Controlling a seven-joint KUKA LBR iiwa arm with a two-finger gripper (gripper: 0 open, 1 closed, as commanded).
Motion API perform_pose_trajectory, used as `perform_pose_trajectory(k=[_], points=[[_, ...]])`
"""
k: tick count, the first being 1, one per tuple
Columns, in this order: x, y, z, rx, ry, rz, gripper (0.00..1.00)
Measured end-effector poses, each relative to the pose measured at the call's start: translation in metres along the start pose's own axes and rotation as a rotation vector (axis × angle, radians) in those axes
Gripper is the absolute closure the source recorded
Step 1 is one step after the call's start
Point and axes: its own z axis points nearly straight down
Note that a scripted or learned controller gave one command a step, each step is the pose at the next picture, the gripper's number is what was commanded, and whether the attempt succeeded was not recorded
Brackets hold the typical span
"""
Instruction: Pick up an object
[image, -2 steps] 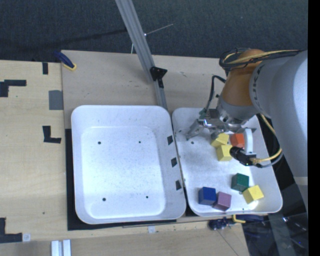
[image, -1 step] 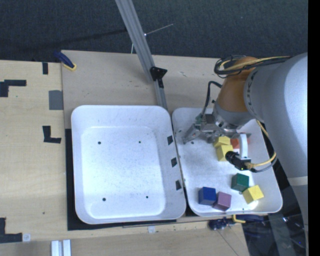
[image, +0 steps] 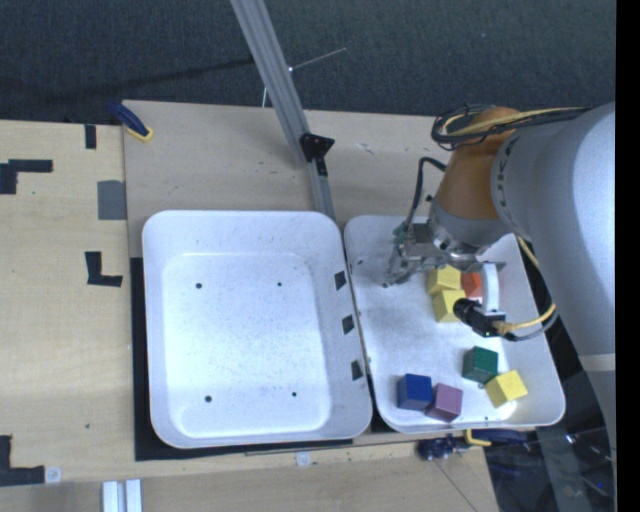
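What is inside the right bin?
The right bin holds blue, purple, green and yellow blocks, plus another yellow block by the gripper. The arm covers the bin's far corner.

Metal pole (image: 283, 85) across bench (image: 60, 300) — black tape marks (image: 98, 269).

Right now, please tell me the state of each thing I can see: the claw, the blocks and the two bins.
claw: low over the right bin, no block seen in it.
yellow block: resting beside the claw.
green block: resting, free.
blue block: touching the purple block.
right bin: holds all the blocks.
left bin: flat on the bench.
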Motion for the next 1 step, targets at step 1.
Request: perform_pose_trajectory(k=[1], points=[[-0.0039,-0.0075,-0.0483,-0.006,-0.001,0.002,1.0]])
